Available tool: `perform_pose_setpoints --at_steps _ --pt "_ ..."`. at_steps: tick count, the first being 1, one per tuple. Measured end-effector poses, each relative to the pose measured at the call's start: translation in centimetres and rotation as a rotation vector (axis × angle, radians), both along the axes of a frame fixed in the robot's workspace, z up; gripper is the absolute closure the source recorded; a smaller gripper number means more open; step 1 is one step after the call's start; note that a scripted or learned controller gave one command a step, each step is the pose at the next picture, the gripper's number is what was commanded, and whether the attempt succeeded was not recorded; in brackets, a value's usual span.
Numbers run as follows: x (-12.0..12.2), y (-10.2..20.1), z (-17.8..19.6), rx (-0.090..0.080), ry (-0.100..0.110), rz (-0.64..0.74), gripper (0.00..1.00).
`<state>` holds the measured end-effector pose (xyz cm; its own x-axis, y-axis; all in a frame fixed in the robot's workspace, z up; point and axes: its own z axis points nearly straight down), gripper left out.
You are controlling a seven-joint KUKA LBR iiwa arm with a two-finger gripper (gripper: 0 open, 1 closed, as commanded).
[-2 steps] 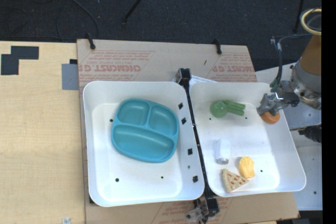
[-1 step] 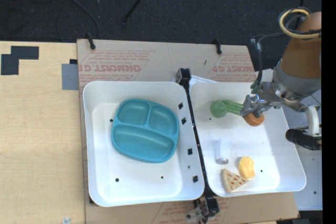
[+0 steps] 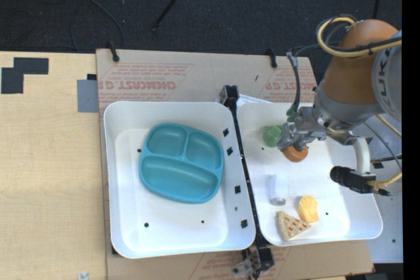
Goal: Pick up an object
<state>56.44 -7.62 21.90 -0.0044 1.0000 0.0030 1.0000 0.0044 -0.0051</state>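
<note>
From above, at a slant, looking down on a bench with two shallow white bins side by side.

In the left bin (image 3: 125,141): a teal divided plate (image 3: 182,162), lying flat near the middle, three compartments, nothing in them.

Over the right bin (image 3: 367,220): the arm (image 3: 357,69), reaching in from the right, with its orange band bulking above the wrist. At its end, the gripper (image 3: 294,136), low over the far-left part of this bin. Whether apart, together or clamped on anything: cannot tell, with the dark metalwork of the wrist covering the tip from this angle.

Just below the gripper in the picture, touching or nearly touching its tip: a small orange object (image 3: 296,154), rounded, partly hidden by the gripper's body. Held or merely lying under it: cannot tell.

Just beside the gripper on its left: a small green object (image 3: 272,136), round, on the bin floor, close to the divider between the bins.

Nearer the camera, well apart from the gripper:
- a short white cylinder (image 3: 277,188), lying on the floor, pale against the white bin;
- a yellow object (image 3: 308,208), lumpy and rounded, to the right of the cylinder and a little nearer;
- a tan wedge (image 3: 291,225), shaped like a slice, touching or just beside the yellow object, close to the near rim.

To the right of the gripper, above the bin's right side: a black fitting (image 3: 349,178) with a cable.
</note>
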Motion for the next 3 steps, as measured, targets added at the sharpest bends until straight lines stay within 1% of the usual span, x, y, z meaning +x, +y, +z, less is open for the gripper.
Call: perform_pose_setpoints --at_steps 1,2,3 --pt "-0.4 4.2 -0.2 -0.001 0.0 -0.001 1.0" --pt "-1.2 9.6 -1.1 -0.001 0.001 0.001 1.0" --pt "-2.6 15.4 -0.2 0.0 -0.001 0.002 1.0"
